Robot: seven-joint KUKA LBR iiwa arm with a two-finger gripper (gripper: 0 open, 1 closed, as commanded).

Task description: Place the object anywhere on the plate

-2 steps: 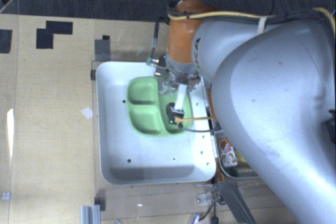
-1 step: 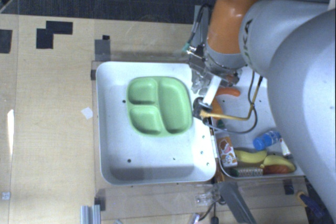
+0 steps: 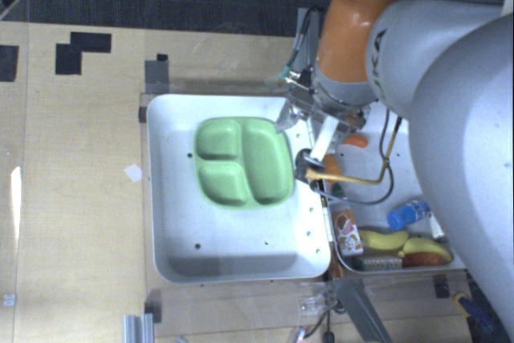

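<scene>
A green plate [image 3: 243, 161] with three compartments lies in the left white bin [image 3: 233, 257], toward its upper right. My gripper [image 3: 303, 128] hangs over the divide between the two bins, just off the plate's right rim. The grey arm with its orange band reaches in from the right and hides most of the right bin. I see nothing lying on the plate.
In the right bin [image 3: 385, 265] lie a yellow banana [image 3: 387, 238], a blue bottle [image 3: 407, 214], a small printed can [image 3: 347, 230], a reddish-brown item [image 3: 426, 256] and a small orange thing [image 3: 354, 142] near the gripper. Wooden bench top extends to the left.
</scene>
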